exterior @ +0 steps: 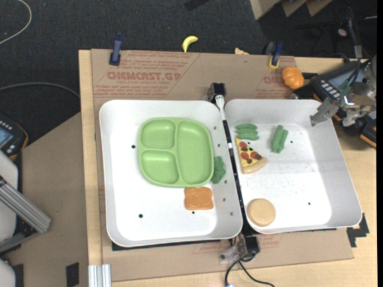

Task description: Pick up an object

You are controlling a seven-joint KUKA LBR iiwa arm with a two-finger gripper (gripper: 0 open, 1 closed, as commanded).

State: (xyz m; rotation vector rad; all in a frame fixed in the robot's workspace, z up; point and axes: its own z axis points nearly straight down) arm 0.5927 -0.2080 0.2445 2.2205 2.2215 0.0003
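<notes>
Pizza slice (249, 155), green beans (246, 130) above, cookie (261, 212) below

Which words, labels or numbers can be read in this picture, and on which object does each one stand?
"CHEMCAST. G P": red print on the brown board under the bins, above the left bin. The last letters are uncertain.
Smaller red lines above and below it: too blurred to read.
Red print on the board above the right bin: too faint to read.
No text shows on the green plate or the toy food.
</notes>
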